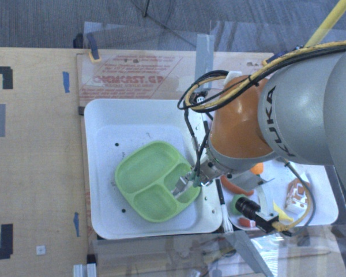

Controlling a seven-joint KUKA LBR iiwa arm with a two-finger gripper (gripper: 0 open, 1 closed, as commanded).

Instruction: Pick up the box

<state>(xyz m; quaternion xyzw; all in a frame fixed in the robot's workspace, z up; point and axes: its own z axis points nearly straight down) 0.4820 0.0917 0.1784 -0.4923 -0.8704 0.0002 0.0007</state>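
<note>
A small box (297,196) with white and orange print lies at the right side of the right bin (328,209), partly behind a yellow cable. My gripper (187,184) is over in the left bin (104,154), low above the right rim of a green divided plate (153,180), far from the box. Nothing shows in its grasp. The arm's orange band and grey body hide much of the right bin.
A red-orange thing (237,186), a small orange piece (257,168), a green thing (240,203) and a yellow piece (283,214) lie in the right bin near the arm. The green plate takes up the left bin's middle. A cardboard sheet (132,77) lies behind the bins.
</note>
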